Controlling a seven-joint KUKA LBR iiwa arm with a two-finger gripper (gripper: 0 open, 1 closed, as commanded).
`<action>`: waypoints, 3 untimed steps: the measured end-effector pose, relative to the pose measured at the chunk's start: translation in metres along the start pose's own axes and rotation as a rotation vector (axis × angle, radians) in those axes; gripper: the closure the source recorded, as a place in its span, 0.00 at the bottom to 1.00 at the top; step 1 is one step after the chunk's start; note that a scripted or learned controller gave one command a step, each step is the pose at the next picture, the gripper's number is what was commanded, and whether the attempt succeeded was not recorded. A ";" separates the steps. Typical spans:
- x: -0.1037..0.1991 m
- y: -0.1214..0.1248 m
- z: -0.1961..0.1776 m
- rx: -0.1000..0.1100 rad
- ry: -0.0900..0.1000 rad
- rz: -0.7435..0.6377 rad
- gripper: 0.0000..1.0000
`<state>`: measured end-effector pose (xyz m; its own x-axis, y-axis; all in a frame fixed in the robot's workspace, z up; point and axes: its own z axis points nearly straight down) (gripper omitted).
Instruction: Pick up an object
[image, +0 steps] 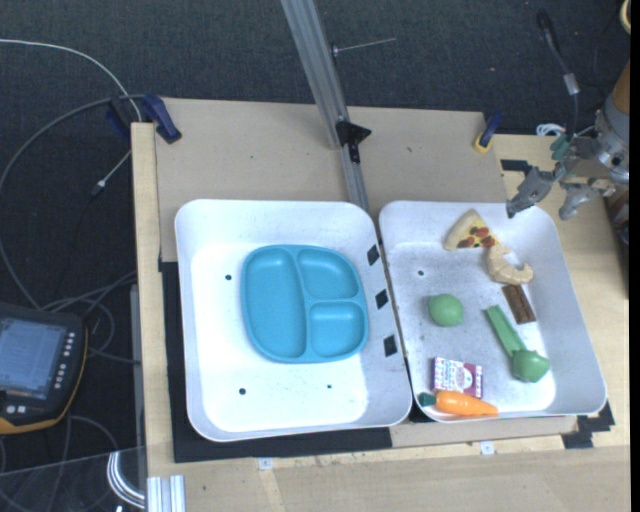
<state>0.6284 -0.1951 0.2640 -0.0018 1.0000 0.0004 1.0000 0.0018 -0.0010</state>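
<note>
- End effector (550, 196) hovers over the top right corner of the right bin (575, 300), above the rim and clear of every item. Its two fingers read as spread, nothing between them, so no grasp yet.
- My read: this is a staging pose ahead of target selection, up near the corner so the camera keeps an open look at the bin contents.
- All candidate objects sit in the right bin, the arm's side, which keeps reach short.
- Pizza slice (470, 232) is nearest the end effector, at the bin's top. A tan pastry-like piece (507, 266) is just below and right of it, very close or touching; can't tell which.
- Brown bar (518, 302) sits under the pastry, near the head of the green scoop (515, 345), which runs diagonally toward the lower right.
- Green ball (446, 309) sits alone mid-bin, well apart from its neighbours. Judged easiest to approach, though it may roll off the fingers.
- Small pink carton (457, 376) and carrot (466, 404) lie at the bottom edge, just beside each other, carrot against the wall. Wall clearance likely makes those awkward.
- Left bin (200, 300) carries a blue divided plate (303, 302), flat, centred. Probably too wide for these fingers.
- Both bins sit side by side on the table (250, 150).
</note>
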 end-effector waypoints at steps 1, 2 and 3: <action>0.000 0.000 0.000 0.000 0.000 0.000 0.00; -0.007 0.005 0.047 0.004 0.000 0.002 0.00; -0.002 -0.004 0.103 0.005 0.001 0.001 0.00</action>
<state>0.6240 -0.1971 0.1610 -0.0009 1.0000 0.0019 1.0000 0.0009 -0.0063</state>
